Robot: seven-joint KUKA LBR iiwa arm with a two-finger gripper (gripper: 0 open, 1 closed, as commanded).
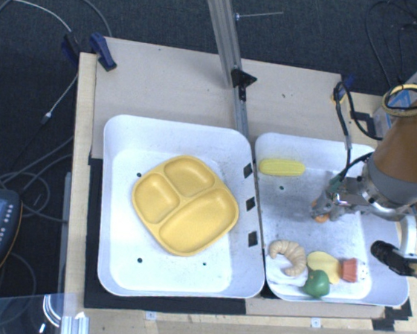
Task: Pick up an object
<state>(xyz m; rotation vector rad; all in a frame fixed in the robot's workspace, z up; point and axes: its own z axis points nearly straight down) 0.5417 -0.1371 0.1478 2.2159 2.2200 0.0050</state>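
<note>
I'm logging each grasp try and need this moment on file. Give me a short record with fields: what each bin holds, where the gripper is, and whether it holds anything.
left bin: yellow divided plate
right bin: corn cob at the far side; croissant, yellow piece, green piece, red block along the near edge
gripper: low over the middle of the right bin
small orange thing: at the gripper's tip; held or not, cannot tell
arm: reaches in from the right

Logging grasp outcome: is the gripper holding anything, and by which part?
Cannot be told. The gripper is low in the right bin with something small and orange at its tip, but whether that is pinched or just lying there is too small to see.
</note>
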